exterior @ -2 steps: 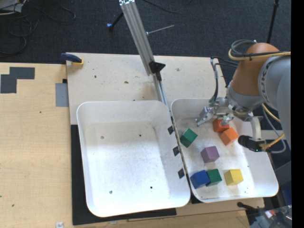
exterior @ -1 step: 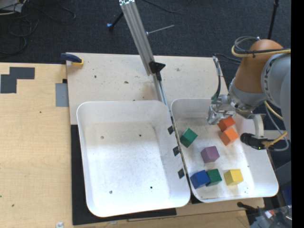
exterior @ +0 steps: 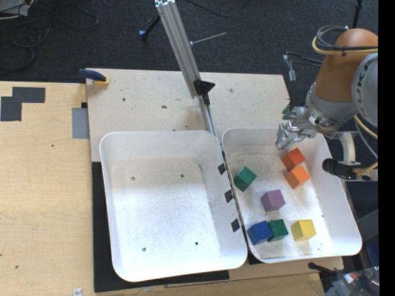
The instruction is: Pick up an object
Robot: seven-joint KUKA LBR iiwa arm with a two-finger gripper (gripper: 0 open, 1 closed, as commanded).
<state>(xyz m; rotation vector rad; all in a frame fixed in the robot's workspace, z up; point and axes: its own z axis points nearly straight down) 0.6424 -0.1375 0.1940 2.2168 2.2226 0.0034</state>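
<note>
Red-orange cube (exterior: 293, 158) sitting near the back of the right bin (exterior: 345, 227), just beside an orange cube (exterior: 298, 176). Not lifted yet. Pincer (exterior: 287, 139) hovering right at its upper-left edge; can't tell if apart or together, tbh. Grab and lift both left to do. White bins on a speckled tabletop (exterior: 148, 103), dark carpet and cables behind.
</note>
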